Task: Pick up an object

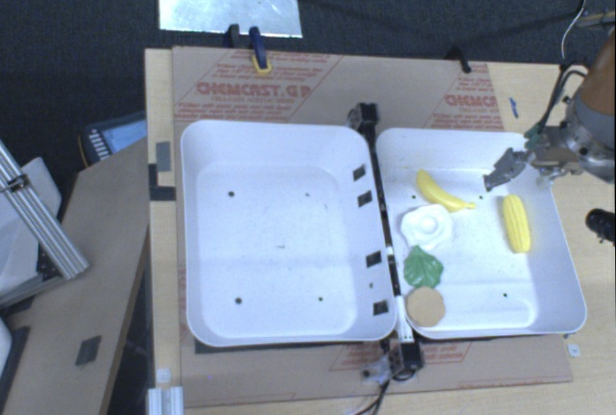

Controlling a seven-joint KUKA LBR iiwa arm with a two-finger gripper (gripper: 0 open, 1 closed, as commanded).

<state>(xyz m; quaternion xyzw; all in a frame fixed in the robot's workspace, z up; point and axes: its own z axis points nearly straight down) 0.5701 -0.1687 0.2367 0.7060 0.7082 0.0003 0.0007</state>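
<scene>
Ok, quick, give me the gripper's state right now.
Gripper: cannot be told from this view. It hangs over the right bin, above and between the banana and the corn cob, with nothing seen in its grasp.

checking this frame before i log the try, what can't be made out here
- Gripper, camera view: small and seen from above over the right bin; whether it is open or shut cannot be told.
- Arm, camera view: cut off by the right edge.
- Green leafy piece, camera view: too small to tell what it is.
- Round tan piece, camera view: too small to tell what it is.
</scene>
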